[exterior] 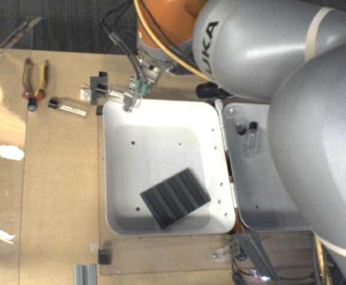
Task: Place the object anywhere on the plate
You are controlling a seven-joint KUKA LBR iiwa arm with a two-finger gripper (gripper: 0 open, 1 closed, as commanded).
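**Dark ridged block in the left bin, robot arm looming above**

At the near edge of the bench [54,218], a small dark block [104,256] and a ribbed grey piece [85,272] sit on the wood, the grey piece cut off by the frame. Just beyond them, in the left bin [116,159], lies a dark ridged block [175,198], flat on the white floor near the bin's front wall and turned at an angle. It is charcoal grey, roughly rectangular, with parallel grooves running along its top. Which thing here serves as the plate cannot be made out. The right bin [250,206] is mostly hidden under the large grey arm [292,100]; a small clear item [249,136] shows on its floor, too faint to identify. Farther back, the gripper [132,98] hangs over the left bin's far left corner; whether it is apart or closed cannot be told. On the bench to the far left lie red-handled pliers [34,82] and a clear tube [69,106].
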